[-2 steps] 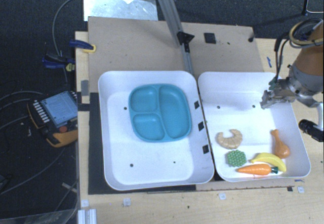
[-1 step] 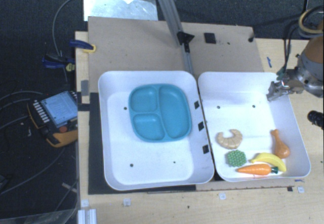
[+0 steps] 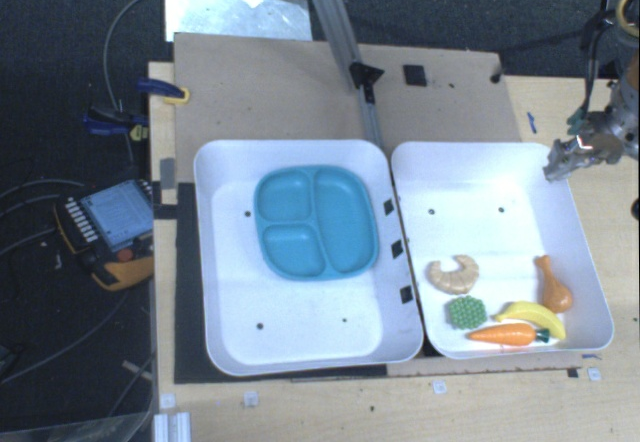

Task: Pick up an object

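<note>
Several toy foods lie in the near part of the right bin (image 3: 480, 190): a tan croissant (image 3: 454, 274), a green broccoli piece (image 3: 465, 311), a yellow banana (image 3: 534, 316), an orange carrot (image 3: 502, 335) and a brown chicken drumstick (image 3: 552, 286). My gripper (image 3: 562, 162) hangs at the right bin's far right corner, well away from the foods, with nothing visibly held. Its fingers are too small and blurred to read.
The left bin (image 3: 230, 330) holds a blue divided plate (image 3: 316, 222). A grey pole (image 3: 335, 10) slants down to the junction between the bins. Cables and a handheld device (image 3: 108, 226) lie on the dark floor at the left.
</note>
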Controlling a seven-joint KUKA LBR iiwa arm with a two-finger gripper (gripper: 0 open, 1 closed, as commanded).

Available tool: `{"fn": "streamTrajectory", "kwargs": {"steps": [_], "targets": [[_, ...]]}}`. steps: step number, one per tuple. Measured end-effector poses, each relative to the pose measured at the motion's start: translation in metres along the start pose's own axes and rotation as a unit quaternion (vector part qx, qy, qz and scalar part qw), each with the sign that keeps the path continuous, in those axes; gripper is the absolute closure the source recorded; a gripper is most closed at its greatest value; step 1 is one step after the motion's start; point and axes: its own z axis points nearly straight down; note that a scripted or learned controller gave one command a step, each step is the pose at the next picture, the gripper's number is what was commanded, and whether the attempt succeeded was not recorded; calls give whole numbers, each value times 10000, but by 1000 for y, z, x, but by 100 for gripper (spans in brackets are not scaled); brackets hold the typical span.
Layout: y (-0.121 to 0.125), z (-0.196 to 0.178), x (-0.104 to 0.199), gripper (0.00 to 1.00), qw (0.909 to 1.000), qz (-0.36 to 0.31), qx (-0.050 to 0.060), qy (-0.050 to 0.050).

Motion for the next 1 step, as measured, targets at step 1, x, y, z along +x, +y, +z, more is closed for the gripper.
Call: {"fn": "streamTrajectory", "kwargs": {"steps": [1], "targets": [[-3,14,55,100,10000,-13,34,15]]}}
